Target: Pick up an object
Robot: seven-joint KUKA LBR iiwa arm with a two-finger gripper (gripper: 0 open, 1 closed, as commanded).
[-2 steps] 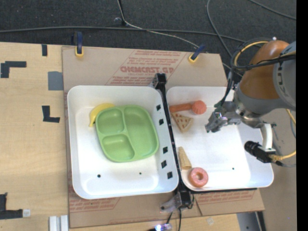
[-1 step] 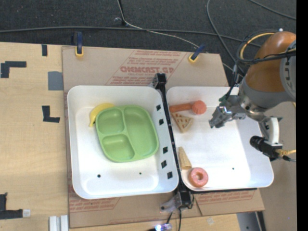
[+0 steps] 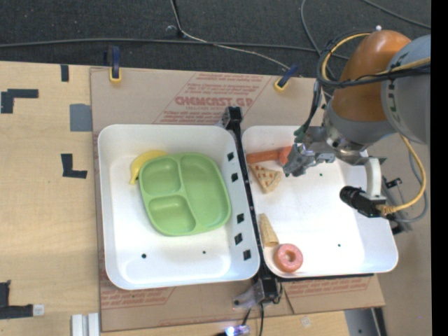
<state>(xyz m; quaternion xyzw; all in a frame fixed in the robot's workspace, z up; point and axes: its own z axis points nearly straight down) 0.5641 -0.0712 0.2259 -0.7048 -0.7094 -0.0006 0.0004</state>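
Camera view looks down on two white bins set side by side on a cardboard-covered bench. The left bin point(image 3: 112, 208) holds a green three-compartment tray point(image 3: 185, 193), tilted a little, with a yellow banana point(image 3: 143, 162) poking out from under its upper left edge. The right bin point(image 3: 364, 247) carries the smaller items: an orange carrot point(image 3: 267, 156) lying along the top edge near the divider, a tan waffle wedge point(image 3: 267, 179) just below it, an ice-cream cone point(image 3: 269, 230) lower down by the divider, and a pink donut point(image 3: 288, 257) touching the cone's lower end. The grey arm with its orange band point(image 3: 367, 65) reaches in from the right. The gripper point(image 3: 297, 161) hovers low at the carrot's right end; whether its tips are spread or closed cannot be told.
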